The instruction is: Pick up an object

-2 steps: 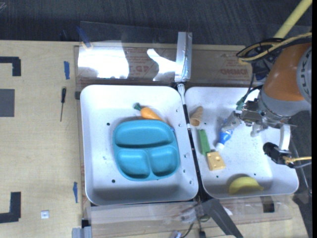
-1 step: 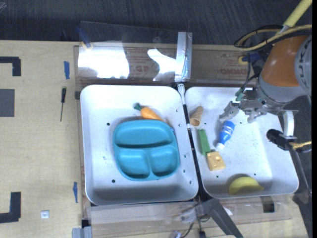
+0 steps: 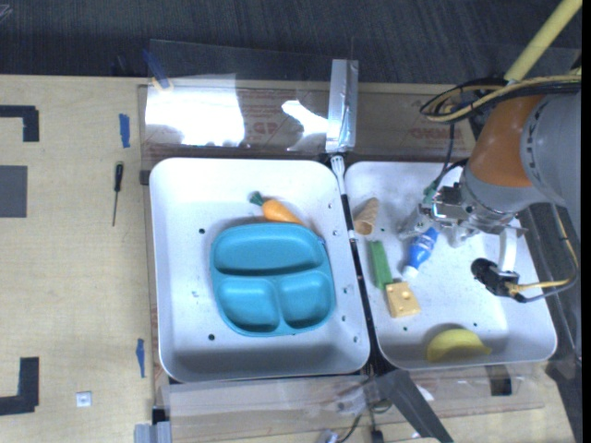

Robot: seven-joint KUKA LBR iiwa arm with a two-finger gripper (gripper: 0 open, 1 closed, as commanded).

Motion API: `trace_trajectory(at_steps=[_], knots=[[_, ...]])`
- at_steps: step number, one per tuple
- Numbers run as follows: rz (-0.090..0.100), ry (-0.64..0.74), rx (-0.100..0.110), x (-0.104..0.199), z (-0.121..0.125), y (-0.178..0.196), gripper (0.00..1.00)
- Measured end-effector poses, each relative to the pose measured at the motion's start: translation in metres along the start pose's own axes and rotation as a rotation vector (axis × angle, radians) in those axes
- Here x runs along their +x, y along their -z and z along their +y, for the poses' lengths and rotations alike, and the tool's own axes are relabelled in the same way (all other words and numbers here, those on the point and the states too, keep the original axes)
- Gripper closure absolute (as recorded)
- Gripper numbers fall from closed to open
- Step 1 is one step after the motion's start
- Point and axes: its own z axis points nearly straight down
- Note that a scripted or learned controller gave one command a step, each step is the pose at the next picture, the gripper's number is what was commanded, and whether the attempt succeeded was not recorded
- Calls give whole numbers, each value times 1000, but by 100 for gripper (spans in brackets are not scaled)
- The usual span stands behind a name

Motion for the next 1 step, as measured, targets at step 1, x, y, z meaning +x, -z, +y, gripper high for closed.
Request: trace_trajectory(at_steps=[1], knots=[[-1,1,-4,0,1,11,100]])
